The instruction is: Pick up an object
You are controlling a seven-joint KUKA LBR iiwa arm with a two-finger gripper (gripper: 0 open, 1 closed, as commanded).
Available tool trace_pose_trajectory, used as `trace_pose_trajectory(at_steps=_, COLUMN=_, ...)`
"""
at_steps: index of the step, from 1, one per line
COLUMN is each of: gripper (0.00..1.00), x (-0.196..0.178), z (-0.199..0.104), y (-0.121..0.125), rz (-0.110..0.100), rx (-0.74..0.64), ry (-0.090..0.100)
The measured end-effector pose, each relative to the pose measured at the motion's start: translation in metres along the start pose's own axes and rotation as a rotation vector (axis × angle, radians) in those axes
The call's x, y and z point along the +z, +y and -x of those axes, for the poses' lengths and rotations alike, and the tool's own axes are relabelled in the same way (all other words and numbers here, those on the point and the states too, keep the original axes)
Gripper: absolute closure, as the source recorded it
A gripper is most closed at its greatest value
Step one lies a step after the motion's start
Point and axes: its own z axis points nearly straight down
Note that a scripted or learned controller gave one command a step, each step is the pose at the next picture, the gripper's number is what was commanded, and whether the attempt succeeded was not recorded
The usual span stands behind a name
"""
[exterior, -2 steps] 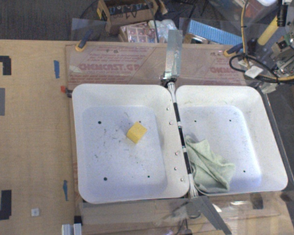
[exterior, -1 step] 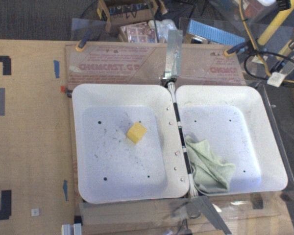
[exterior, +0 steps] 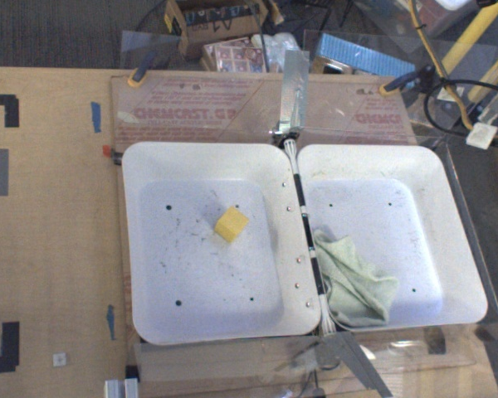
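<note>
Item one for you: a small yellow block (exterior: 231, 224), lying near the middle of the left white bin (exterior: 149, 305), slightly toward its far half, touching nothing else. Item two: a crumpled pale green cloth (exterior: 353, 279), bunched in the right white bin (exterior: 432, 181) against the near part of the divider side. You cannot tell the pincer's state or its place relative to the block. The bins sit side by side on a brown bench (exterior: 50, 222); cluttered boxes (exterior: 216, 19) and cables (exterior: 456, 98) lie beyond.
</note>
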Motion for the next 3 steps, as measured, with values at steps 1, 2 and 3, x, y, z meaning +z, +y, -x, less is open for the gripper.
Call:
trace_pose_trajectory(at_steps=1, gripper=1.0, x=0.05, z=0.004, y=-0.004, rz=0.002, rx=-0.424, ry=-0.002)
trace_pose_trajectory(at_steps=2, gripper=1.0, x=0.046, z=0.029, y=-0.024, rz=0.001, rx=-0.474, ry=-0.002)
trace_pose_trajectory(at_steps=3, gripper=1.0, x=0.127, z=0.028, y=-0.017, rz=0.004, rx=-0.327, ry=-0.006)
